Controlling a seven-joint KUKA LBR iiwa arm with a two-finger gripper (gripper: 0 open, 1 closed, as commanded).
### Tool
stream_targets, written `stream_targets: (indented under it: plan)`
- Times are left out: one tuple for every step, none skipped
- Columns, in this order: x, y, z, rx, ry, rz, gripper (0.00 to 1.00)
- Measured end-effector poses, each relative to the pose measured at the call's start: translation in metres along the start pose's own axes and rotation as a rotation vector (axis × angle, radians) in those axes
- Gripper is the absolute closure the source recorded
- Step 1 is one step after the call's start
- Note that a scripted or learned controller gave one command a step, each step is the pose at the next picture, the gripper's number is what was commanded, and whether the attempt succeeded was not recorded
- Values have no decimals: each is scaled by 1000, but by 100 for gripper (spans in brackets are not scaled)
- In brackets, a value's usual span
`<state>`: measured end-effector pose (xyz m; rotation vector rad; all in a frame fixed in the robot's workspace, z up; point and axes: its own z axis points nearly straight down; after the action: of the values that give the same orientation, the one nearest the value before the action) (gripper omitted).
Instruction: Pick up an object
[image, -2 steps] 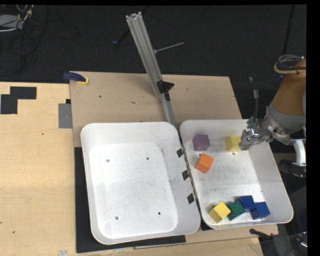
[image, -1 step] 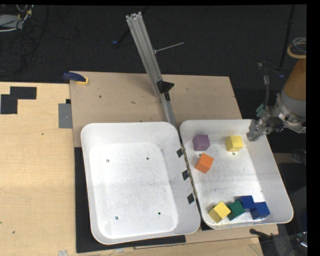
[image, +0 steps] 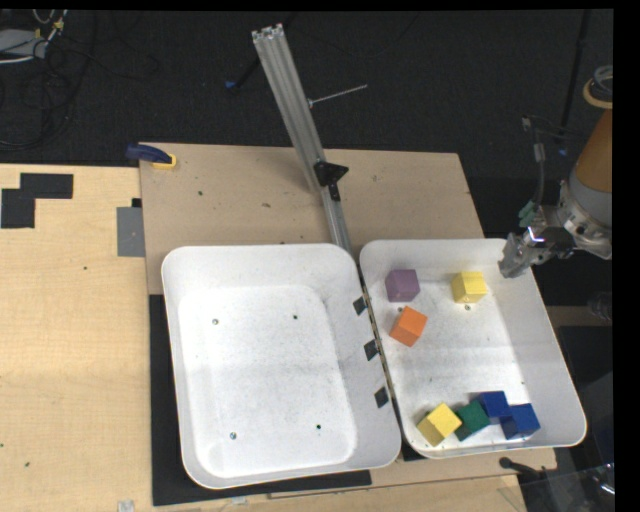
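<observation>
In the right bin (image: 560, 360), a purple cube (image: 402, 284) sits at about 11 o'clock, an orange cube (image: 408, 326) just below it, a yellow cube (image: 468, 287) toward 12; at 6 o'clock a second yellow cube (image: 438, 424), a green block (image: 471, 418) and two blue blocks (image: 508, 415) cluster against the near rim. Left bin (image: 200, 300) adjoins on the table (image: 70, 300), with an aluminium rail (image: 300, 125) slanting behind both. Tool (image: 520, 250) hangs over the right bin's 1 o'clock rim, nothing between it and the yellow cube; cannot tell whether its fingers are apart.
</observation>
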<state>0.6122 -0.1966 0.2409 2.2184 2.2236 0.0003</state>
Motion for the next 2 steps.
stream_targets:
  plan:
    - [45, 6, 2, 3, 3, -2, 100]
    - [93, 12, 1, 5, 3, -2, 100]
